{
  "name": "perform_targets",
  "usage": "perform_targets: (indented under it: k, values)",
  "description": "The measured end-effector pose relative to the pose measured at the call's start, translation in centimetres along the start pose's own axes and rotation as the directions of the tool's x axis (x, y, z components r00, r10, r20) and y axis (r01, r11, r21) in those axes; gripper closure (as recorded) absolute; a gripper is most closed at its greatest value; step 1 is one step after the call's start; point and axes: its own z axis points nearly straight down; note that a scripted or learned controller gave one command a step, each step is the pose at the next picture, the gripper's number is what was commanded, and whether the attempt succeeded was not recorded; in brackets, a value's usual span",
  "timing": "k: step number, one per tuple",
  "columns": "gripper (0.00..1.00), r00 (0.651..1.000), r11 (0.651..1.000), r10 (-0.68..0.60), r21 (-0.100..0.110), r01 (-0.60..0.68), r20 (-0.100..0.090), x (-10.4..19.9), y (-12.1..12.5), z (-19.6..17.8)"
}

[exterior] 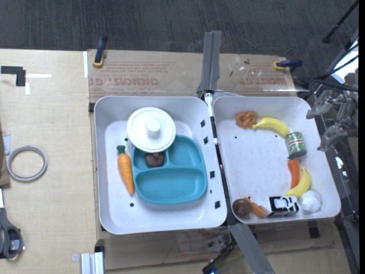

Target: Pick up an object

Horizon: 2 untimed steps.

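Note:
My gripper (pixel 317 130) hangs over the right rim of the right bin (pixel 256 158), its two grey fingers spread apart with nothing between them. Along that bin's edges lie a pretzel (pixel 246 119), a yellow banana (pixel 272 125), a green can (pixel 295 144), a red-orange pepper (pixel 293 173), a second yellow fruit (pixel 304 182), a white ball (pixel 311 201), a black-and-white box (pixel 283 205) and a brown lump (pixel 242 208). The left bin (pixel 108 210) holds a blue divided tray (pixel 171 181), a white lid (pixel 151 129), a carrot (pixel 125 170) and a small brown item (pixel 154 159).
A grey bar (pixel 211 61) runs down between the bins. On the wooden bench to the left lie a grey tape roll (pixel 25 163) and scissors (pixel 8 238). Clamps (pixel 101 50) hold the cardboard behind the bins. Dark stands crowd the right side.

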Motion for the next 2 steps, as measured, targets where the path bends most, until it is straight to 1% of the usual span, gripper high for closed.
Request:
perform_targets:
  k: [1, 2]
  values:
    - [0.0, 0.993, 0.993, -0.12, 0.0, 0.12, 0.0, -3.6, 0.0, 11.1]
    - [0.0, 0.999, 0.999, -0.032, -0.001, 0.032, 0.0, 0.0, 0.0, 16.8]
